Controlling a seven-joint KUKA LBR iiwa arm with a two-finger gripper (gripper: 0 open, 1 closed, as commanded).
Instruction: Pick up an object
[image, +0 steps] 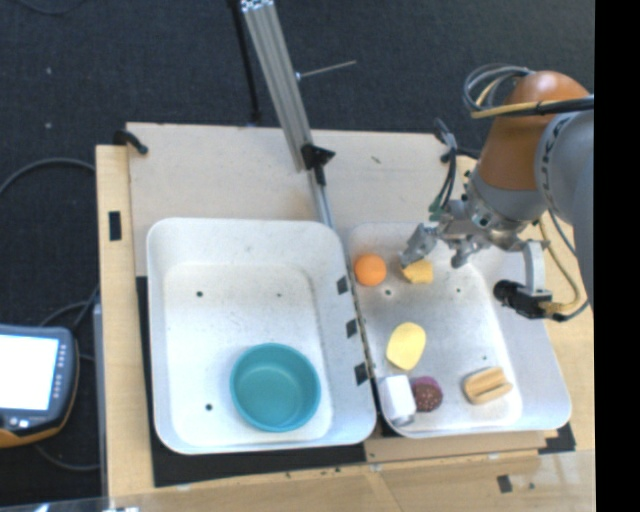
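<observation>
Counter (220, 170): you are looking down on a pale tan board, bare along its far strip, with two shallow white bins side by side on it.
Floor (120, 60): dark speckled carpet surrounds the counter; a black cable (30, 185) loops across it on the left.
Pole (285, 85): a grey metal rail slants down from the top edge and ends at a black clamp just behind the seam between the bins.
Handheld screen (30, 385): a pendant with a lit white display sits at the left edge, off the counter.
Left bin (200, 260): white, lightly speckled, holding a teal bowl (276, 387) upright in its near right part.
Right bin (520, 350): white; the pickable objects lie in it.
Orange ball (370, 270): at the far left corner of the right bin, just beside the bin's inner wall.
Yellow block (418, 271): near the far edge, just right of the orange ball, directly under the gripper's left finger.
Yellow oval (406, 345): mid-bin, left of centre, lying flat.
White piece (398, 397): at the near left corner, touching a dark red ball (427, 394) on its right.
Tan block (487, 385): near right part, well apart from the rest.
Arm (525, 130): enters from your right, orange band above the grey wrist.
Gripper (442, 247): low over the far edge of the right bin, fingers spread apart and released; nothing sits between them.
</observation>
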